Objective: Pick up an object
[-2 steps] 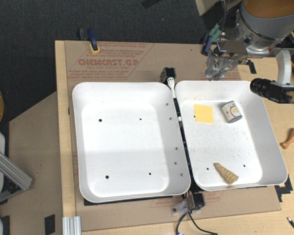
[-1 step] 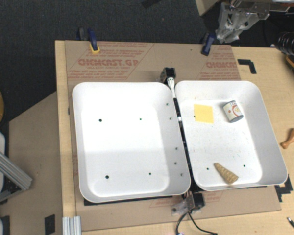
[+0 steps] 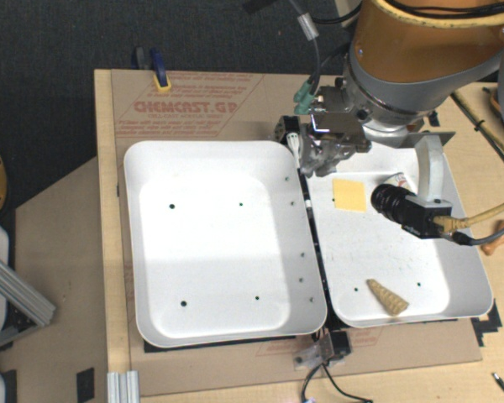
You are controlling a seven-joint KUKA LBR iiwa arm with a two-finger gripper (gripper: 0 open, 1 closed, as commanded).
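The right bin [image 3: 454, 300] holds a flat yellow square [image 3: 349, 196] near its back left and a tan cone-shaped piece [image 3: 388, 296] near its front edge. A small white and red item [image 3: 398, 180] peeks out beside the arm's black cable fitting [image 3: 407, 210]. My gripper [image 3: 317, 162] hangs at the back left corner of the right bin, just left of the yellow square, close to the wall between the bins. The big grey and orange arm body covers the bin's back part.
The left bin [image 3: 210, 242] lies beside the right one. Both rest on a brown board [image 3: 185, 103] with red lettering. A blue and yellow clamp [image 3: 158, 70] sits at the board's back edge. Cables run under the front edge [image 3: 328, 359].
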